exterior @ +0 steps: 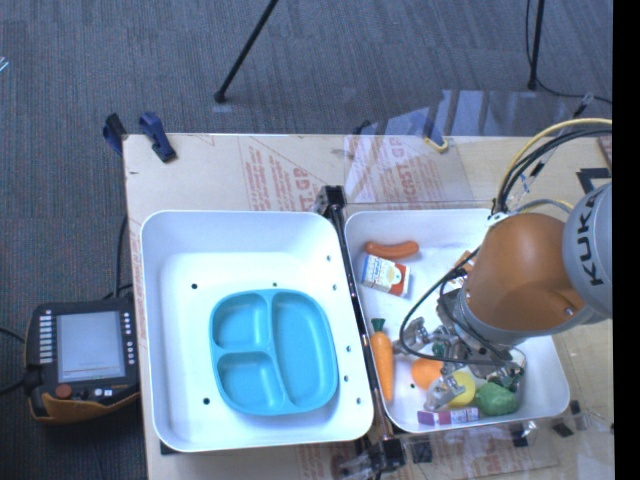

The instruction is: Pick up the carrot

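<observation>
The carrot (382, 362), orange with a green top, lies lengthwise along the left wall of the right bin (452, 220). My gripper (447, 363) hangs low over the bin's front part, just right of the carrot, above a cluster of toy food. Nothing shows clearly between its fingers. The orange wrist band (520, 273) covers the bin's right side.
The right bin also holds a red sausage (391, 250), a small carton (385, 273), an orange piece (427, 371), a yellow item (460, 389), a green item (497, 399) and a flat packet (452, 417). The left bin (170, 268) holds a blue divided plate (272, 351).
</observation>
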`<state>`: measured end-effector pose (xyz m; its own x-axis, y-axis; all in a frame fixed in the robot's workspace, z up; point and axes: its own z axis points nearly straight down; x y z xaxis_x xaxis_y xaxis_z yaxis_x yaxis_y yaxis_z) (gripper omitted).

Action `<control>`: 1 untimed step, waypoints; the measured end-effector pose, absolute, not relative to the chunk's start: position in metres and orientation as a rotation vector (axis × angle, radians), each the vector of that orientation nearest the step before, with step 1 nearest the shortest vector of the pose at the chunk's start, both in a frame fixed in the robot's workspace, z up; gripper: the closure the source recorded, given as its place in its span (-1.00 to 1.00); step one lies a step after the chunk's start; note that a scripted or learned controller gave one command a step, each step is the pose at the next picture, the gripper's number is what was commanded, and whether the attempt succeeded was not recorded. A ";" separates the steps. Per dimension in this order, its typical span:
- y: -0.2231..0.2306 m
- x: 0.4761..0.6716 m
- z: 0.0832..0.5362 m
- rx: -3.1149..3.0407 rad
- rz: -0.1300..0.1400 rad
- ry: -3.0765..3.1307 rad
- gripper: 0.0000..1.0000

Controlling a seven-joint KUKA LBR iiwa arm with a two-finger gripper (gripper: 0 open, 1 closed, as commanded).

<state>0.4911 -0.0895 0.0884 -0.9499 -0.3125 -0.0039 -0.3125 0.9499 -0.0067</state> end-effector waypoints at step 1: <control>-0.089 0.488 0.088 -0.320 0.000 3.116 -1.00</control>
